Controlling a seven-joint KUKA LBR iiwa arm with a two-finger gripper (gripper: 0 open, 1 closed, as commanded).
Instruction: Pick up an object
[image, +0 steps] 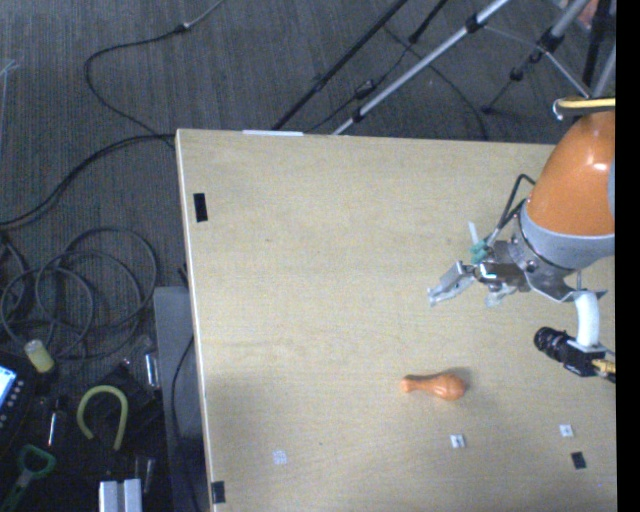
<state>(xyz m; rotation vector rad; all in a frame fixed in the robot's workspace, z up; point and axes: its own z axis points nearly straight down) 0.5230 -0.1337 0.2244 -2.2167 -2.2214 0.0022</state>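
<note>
A small orange gourd-shaped object (436, 385) lies on its side on the tan bench top (320, 260), in the lower middle right. My gripper (470, 289) hangs above the surface at the right, up and to the right of the orange object and well apart from it. Its metal fingers (446, 286) are spread open, with nothing between them. The orange band of the arm (575, 185) rises behind it at the right edge.
Small square markers (457, 440) dot the bench near its front right. A black tag (200, 207) sits at the left edge. Cables (80, 290) and tools lie on the floor to the left, and tripod legs (430, 50) stand behind.
</note>
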